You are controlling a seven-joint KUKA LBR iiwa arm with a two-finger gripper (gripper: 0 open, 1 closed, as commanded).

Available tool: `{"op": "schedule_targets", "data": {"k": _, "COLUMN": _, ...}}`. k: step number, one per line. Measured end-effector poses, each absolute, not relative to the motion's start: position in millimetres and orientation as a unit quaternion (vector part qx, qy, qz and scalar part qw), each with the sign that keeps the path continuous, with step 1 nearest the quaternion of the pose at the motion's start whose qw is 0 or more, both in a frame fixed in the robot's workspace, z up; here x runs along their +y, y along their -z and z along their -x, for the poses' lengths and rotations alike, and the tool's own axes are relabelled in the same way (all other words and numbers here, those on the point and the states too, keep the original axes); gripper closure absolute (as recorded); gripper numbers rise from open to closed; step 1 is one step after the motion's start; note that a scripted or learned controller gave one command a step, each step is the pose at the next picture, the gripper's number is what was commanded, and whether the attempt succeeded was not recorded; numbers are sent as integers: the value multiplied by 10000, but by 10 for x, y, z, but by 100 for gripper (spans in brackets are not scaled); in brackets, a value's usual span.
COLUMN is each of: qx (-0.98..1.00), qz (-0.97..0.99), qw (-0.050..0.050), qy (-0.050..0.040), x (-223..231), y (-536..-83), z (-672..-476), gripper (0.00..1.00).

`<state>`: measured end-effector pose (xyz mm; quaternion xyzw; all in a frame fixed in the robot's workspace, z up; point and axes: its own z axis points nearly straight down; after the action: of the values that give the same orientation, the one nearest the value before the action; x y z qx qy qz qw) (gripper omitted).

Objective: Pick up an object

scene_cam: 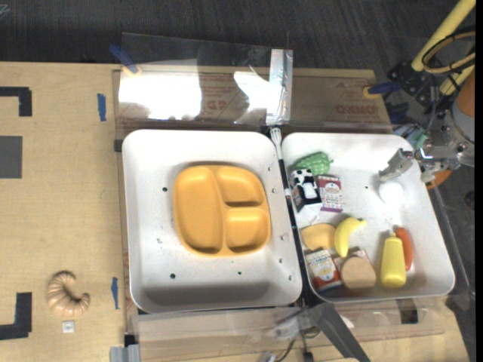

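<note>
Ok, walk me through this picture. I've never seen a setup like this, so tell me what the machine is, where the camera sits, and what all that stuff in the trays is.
The camera is fixed above a workbench and looks down at a slant. The machine is a robot arm reaching in from the right; its gripper hangs over the upper right part of the right bin. Nothing can be seen held in it.

Two shallow white bins sit side by side. The left bin holds a yellow divided plate. The right bin holds toy food and small packages: a green vegetable, a black and white carton, a small red and white packet, a banana, a yellow bottle with an orange carrot beside it, and a few more pieces along the bottom edge.

Outside the bins, at lower left on the bench, lies a croissant-like toy.
</note>
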<state>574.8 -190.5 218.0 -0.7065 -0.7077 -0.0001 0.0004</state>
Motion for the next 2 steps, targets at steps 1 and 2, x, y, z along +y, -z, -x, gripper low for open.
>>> {"op": "schedule_targets", "data": {"k": 1, "qx": -7304, "qz": 6830, "qw": 17, "qy": -5, "x": -1549, "y": -949, "z": -5099, "gripper": 0}}
{"op": "schedule_targets", "data": {"k": 2, "qx": -7160, "qz": 6981, "qw": -16, "qy": 13, "x": -1385, "y": -1306, "z": -5090, "gripper": 0}}
